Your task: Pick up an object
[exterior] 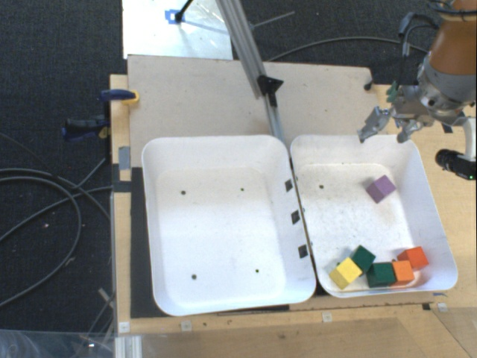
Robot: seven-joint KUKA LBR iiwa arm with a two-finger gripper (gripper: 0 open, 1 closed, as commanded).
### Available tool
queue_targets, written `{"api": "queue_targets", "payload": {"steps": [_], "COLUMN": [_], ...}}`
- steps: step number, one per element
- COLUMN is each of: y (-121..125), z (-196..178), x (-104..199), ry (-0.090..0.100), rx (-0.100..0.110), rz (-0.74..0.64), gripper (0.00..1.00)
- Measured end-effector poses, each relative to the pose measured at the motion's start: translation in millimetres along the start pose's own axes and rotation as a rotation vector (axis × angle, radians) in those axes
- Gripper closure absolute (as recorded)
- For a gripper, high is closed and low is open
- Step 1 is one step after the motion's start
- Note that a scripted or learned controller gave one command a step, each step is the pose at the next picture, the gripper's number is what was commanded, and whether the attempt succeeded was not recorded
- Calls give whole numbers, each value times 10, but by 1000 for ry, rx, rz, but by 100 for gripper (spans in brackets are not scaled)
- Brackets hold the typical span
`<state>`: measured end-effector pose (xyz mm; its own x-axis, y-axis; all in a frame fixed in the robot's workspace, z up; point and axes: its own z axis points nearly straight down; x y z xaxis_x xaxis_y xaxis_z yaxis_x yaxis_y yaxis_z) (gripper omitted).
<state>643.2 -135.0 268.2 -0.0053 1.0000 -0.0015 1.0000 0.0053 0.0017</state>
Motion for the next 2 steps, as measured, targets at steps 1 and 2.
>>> {"api": "queue_targets", "payload": {"steps": [1, 2], "y": [0, -936], "z": [0, 1807], "x": [0, -506], "ry": [0, 2], "rx": [0, 6], "rz": [0, 7], "gripper": [0, 0]}}
